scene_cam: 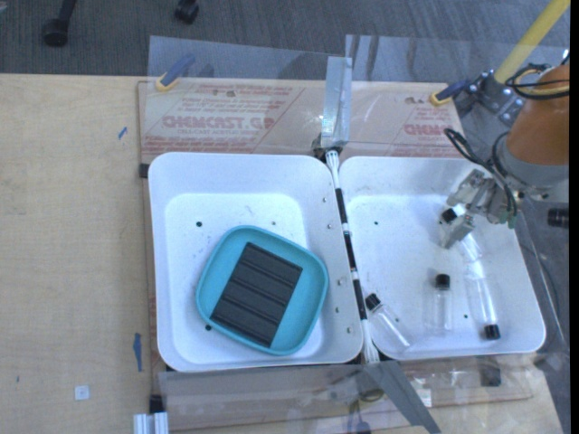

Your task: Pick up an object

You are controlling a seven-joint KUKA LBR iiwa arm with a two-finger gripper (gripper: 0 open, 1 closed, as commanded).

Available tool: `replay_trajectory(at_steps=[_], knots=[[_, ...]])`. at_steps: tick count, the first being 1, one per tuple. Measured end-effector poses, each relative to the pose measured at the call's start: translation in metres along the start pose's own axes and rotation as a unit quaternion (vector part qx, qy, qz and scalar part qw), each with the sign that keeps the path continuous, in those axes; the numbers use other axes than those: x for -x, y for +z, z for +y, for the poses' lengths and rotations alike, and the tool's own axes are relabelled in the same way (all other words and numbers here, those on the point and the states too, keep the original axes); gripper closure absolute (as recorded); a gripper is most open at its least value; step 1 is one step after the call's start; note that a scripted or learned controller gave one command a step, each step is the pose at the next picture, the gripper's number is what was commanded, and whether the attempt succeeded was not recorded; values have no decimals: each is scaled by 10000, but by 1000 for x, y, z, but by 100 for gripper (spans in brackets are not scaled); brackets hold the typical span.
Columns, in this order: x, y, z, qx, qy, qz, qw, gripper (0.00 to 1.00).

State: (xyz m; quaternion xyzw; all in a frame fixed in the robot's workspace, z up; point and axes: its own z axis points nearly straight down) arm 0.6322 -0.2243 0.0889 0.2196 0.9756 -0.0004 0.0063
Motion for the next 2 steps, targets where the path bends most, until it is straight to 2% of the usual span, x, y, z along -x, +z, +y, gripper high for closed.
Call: replay_trajectory(at_steps=[1,2], knots=[[2,-12,2,29,10,-36,10000,100],[-13,-163,5,-9,1082,23,9941,100]])
